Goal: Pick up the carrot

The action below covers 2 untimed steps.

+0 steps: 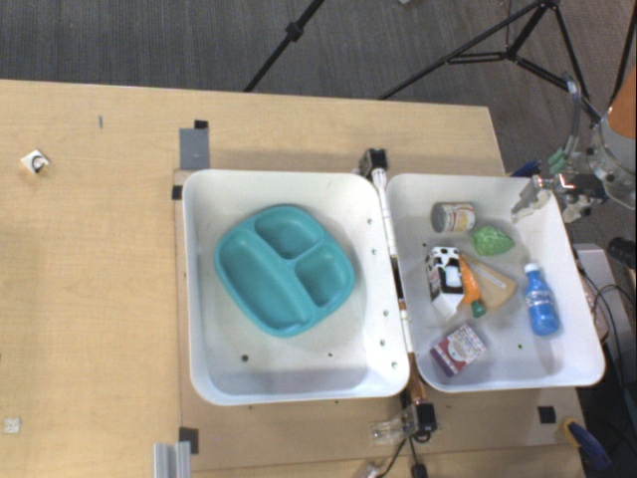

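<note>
The carrot (pixel 468 283) is a small orange piece with a green end, lying in the right bin (pixel 582 366). It rests between a black-and-white carton (pixel 444 273) and a tan wedge (pixel 498 285). My gripper (pixel 550 203) hangs over the bin's far right corner, up and to the right of the carrot and well apart from it. Its fingers (pixel 526 199) are spread open with nothing between them.
The right bin also holds a small can (pixel 454 217), a green leafy item (pixel 493 239), a blue bottle (pixel 540 303) and a maroon packet (pixel 458 349). A teal divided plate (pixel 287 269) lies in the left bin (pixel 204 366). Tripod legs stand beyond the bench.
</note>
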Motion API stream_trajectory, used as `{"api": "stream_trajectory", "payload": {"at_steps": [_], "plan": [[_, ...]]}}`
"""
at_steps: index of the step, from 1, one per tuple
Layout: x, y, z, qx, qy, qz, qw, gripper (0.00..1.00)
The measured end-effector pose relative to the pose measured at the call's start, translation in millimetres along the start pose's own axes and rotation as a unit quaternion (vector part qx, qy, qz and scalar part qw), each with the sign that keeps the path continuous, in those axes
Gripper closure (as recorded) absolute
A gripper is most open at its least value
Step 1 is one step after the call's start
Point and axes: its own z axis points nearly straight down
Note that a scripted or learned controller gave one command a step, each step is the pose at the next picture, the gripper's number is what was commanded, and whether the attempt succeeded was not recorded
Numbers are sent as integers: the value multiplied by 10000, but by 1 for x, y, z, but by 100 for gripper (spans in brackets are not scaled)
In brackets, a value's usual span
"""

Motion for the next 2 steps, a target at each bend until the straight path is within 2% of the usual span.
{"api": "stream_trajectory", "payload": {"at_steps": [1,2], "plan": [[52,-68,130,-86,-4,1025,9947,0],[51,-64,117,-131,-17,1026,9946,100]]}}
